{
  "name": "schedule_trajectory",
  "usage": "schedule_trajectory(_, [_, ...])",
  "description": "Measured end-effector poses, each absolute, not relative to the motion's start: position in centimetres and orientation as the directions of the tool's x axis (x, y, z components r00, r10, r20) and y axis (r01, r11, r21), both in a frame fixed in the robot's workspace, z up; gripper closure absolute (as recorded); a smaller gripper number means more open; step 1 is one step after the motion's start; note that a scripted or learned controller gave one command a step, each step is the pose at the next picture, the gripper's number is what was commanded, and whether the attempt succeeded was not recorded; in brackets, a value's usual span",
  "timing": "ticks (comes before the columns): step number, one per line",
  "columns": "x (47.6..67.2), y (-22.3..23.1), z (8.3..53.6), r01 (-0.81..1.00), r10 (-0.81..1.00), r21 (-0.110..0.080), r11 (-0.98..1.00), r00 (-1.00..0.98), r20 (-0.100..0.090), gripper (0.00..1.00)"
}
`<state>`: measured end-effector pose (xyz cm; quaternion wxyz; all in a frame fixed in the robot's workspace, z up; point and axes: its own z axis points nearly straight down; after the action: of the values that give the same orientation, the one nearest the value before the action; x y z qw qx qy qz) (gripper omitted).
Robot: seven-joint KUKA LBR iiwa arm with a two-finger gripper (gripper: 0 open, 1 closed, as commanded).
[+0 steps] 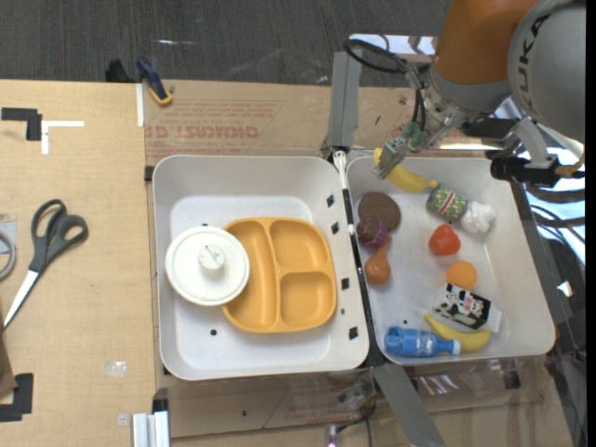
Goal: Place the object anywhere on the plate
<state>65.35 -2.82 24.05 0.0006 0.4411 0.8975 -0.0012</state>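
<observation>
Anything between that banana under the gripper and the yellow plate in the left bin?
Yes. From the banana to the plate, the bins' adjoining walls lie across the route, so it needs lifting over. A white lid overlaps the plate's left edge; its compartments look free.

Dark floor (186, 26) behind a pale wooden bench (74, 277) — scissors (42, 245) lying at its left.

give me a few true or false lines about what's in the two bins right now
1. The yellow plate lies in the left bin. True.
2. The white lid sits in the right bin. False: it is in the left bin, overlapping the plate's edge.
3. The blue bottle lies near the right bin's front edge. True.
4. The pincer hovers over the plate. False: it is at the right bin's back left corner, by a banana.
</observation>
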Motion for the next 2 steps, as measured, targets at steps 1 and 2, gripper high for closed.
schedule_trajectory(1, [59.5,4.8,21.5,0.788,0.788,-0.001,0.616,-0.616,0.0,1.0])
schedule_trajectory(2, [55.0,13.3,21.5,0.832,0.832,-0.003,0.554,-0.554,0.0,1.0])
